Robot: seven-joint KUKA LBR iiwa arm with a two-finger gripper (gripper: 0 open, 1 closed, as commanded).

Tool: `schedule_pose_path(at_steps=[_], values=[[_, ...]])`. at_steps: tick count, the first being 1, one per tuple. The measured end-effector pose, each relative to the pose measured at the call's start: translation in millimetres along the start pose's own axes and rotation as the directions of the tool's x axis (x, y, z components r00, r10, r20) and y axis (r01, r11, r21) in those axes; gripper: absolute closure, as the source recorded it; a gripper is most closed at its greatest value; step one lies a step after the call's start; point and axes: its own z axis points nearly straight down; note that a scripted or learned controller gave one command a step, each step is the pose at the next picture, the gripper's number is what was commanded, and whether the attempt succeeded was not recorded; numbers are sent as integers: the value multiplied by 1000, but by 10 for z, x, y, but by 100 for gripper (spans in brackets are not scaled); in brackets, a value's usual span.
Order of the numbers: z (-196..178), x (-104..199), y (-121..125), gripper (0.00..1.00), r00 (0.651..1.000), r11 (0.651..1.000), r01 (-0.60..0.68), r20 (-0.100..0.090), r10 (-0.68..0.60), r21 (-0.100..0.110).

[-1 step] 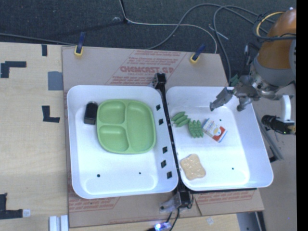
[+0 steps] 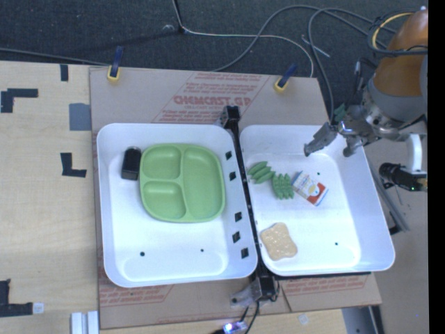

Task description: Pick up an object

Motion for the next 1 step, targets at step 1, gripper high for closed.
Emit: schedule_pose_path(at_steps=[1], values=[[474,24,69,0,1000,1000,0,0,0,4]])
